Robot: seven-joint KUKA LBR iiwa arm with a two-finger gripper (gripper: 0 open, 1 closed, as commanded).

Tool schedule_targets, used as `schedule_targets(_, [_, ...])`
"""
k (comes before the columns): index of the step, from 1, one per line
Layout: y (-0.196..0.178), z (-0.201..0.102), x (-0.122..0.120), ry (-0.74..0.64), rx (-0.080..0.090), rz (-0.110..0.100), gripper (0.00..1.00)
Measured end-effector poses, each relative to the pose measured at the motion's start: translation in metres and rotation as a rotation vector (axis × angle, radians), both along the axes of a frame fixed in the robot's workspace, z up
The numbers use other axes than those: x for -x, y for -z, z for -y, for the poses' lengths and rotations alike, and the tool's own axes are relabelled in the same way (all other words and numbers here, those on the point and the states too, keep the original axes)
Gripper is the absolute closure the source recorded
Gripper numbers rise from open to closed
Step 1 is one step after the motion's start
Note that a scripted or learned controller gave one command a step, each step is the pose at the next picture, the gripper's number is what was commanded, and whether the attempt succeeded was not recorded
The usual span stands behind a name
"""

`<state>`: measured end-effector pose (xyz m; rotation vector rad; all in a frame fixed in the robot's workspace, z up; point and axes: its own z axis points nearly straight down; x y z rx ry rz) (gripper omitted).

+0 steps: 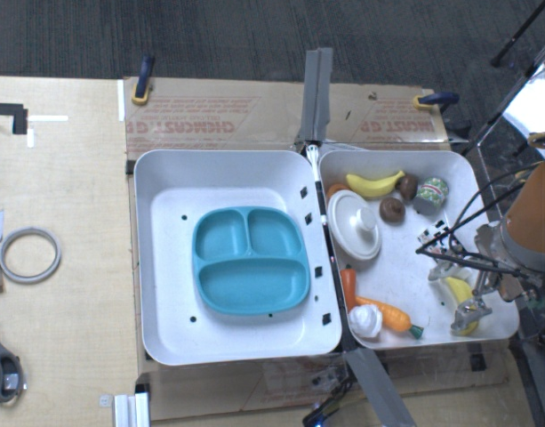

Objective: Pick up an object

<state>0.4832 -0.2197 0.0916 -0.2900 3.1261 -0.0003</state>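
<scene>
Camera view: gripper [468, 308] low in right bin [405, 274], near-right corner, over small yellow piece [459, 289]; whether jaws apart or together, cannot tell. Carrot [392, 316], banana [375, 183] nearby. Best bet: centre on yellow piece, clear bin wall, lift straight.

Tray [252, 261] in left bin [156, 238] — toys [375, 184] right

A robotics lab: two white bins [156, 238] clamped (yellow-handled clamps [143, 81]) over cardboard [210, 118] on a wooden desk [59, 176], with dark carpet [165, 16] and trailing cables [485, 212].
</scene>
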Motion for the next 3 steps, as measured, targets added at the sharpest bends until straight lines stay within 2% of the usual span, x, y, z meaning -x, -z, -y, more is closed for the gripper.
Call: schedule_targets(3, [-0.0007,-0.0002,-0.0046,-0.104,0.001,0.001,0.00])
